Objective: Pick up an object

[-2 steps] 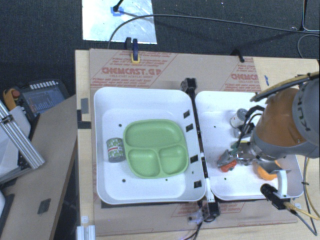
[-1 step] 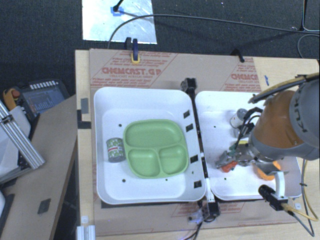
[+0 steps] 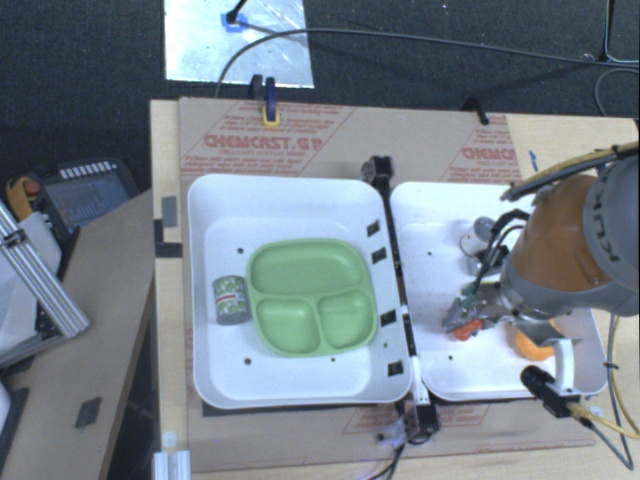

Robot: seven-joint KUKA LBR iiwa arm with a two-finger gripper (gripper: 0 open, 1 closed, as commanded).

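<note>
You cannot make out the gripper (image 3: 470,313) clearly: its tip is a blurred grey and red cluster low in the right bin (image 3: 440,368). The arm (image 3: 570,248) covers much of that bin and is cut off at the right edge. An orange object (image 3: 528,344) shows only partly beneath it.

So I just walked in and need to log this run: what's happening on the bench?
A grey and orange robot arm reaches into the right bin, its gripper low over some small items there, including something red and an orange piece. Whether it has hold of anything cannot be told. In the left bin lie a green divided plate and a small can beside it, both untouched.
</note>
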